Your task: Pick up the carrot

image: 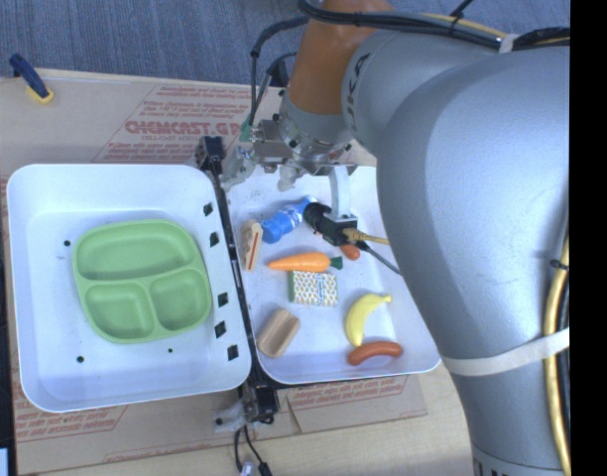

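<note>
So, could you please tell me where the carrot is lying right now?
The carrot lies in the right bin, between the blue bottle above and the patterned sponge below.

Red print "CHEMCAST G..." legible on cardboard sheet point(135, 117) under bins; smaller lines unreadable.

A robotics lab is indicated: an industrial arm point(462, 167) with exposed cables point(423, 23) is mounted at a desk covered with printed cardboard point(155, 117), two white bins point(26, 266) are clipped together, and grey carpet point(135, 18) is laid beyond the desk's far edge.
</note>
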You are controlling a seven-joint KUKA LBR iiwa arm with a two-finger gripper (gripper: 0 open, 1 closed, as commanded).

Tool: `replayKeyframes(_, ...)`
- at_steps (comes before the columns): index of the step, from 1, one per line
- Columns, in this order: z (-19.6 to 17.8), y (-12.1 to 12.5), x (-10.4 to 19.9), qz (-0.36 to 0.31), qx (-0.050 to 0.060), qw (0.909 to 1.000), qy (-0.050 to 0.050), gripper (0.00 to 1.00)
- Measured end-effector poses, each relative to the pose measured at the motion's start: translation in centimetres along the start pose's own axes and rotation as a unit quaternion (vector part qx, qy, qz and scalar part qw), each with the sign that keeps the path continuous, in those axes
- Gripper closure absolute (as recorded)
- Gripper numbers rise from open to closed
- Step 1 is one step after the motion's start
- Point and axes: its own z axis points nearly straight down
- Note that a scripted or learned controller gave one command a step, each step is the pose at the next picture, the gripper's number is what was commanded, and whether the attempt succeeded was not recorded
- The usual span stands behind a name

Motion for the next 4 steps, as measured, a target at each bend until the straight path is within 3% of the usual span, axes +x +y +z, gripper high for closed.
replayKeyframes(1, 5.4, -11.8, -9.1, 0.008, 0.001, 1.0000, 0.000, 0.00)
replayKeyframes(2, 9.1, -7.4, -12.7, 0.083, -0.004, 0.9965, 0.002, 0.00)
replayKeyframes(3, 9.6, -9.0, -13.3, 0.233, -0.003, 0.9724, 0.004, 0.00)
replayKeyframes(4, 8.8, -9.1, -13.3, 0.231, 0.000, 0.9730, 0.004, 1.00)
